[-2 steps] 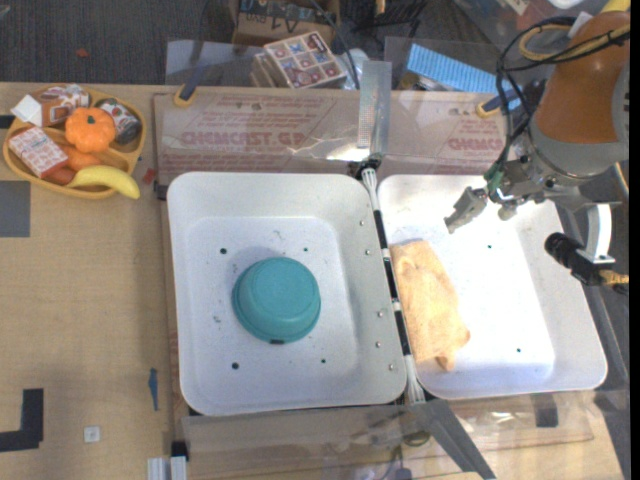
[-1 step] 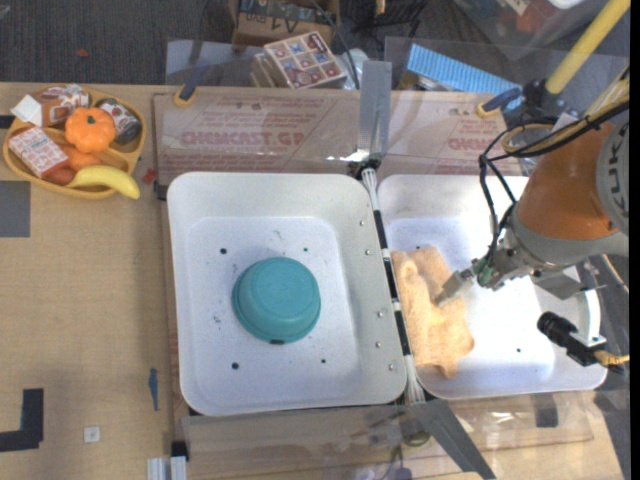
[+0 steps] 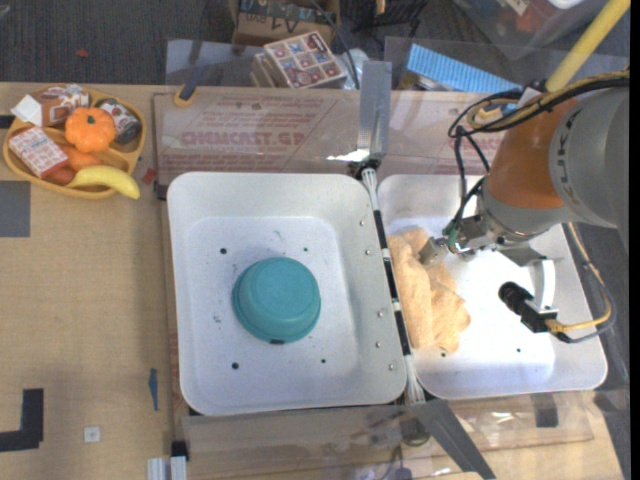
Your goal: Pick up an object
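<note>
Pale tan, crumpled cloth [image 3: 428, 293] lies along the right bin's [image 3: 520, 373] nine o'clock wall. The gripper [image 3: 437, 249] sits at the cloth's twelve o'clock end; whether it grips, I cannot tell. Bare floor lies toward three o'clock. A teal bowl [image 3: 278, 299] sits mid left bin [image 3: 200, 208].

Bright overhead light, harsh glare washing out the right bin [image 3: 520, 368], soft shadows, mild overall blur

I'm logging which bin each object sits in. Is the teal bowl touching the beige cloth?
Apart. The camera view shows the teal bowl in the left bin and the beige cloth in the right bin, with both rims between them.
</note>
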You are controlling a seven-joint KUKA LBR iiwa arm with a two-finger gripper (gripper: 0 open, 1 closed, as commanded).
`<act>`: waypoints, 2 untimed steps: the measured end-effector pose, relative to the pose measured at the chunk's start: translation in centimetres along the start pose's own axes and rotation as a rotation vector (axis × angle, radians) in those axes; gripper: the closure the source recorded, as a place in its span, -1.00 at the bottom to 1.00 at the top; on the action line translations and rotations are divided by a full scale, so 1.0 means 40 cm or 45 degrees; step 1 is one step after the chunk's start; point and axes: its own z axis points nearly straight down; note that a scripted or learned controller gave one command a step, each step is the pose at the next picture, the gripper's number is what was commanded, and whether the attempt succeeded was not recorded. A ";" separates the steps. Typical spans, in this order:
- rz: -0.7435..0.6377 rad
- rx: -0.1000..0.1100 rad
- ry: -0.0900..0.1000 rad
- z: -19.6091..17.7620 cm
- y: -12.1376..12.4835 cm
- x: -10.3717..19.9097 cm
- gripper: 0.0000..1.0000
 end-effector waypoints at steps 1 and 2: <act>-0.044 -0.003 0.001 -0.001 -0.074 0.025 -1.00; -0.040 -0.004 -0.001 -0.002 -0.103 0.035 -1.00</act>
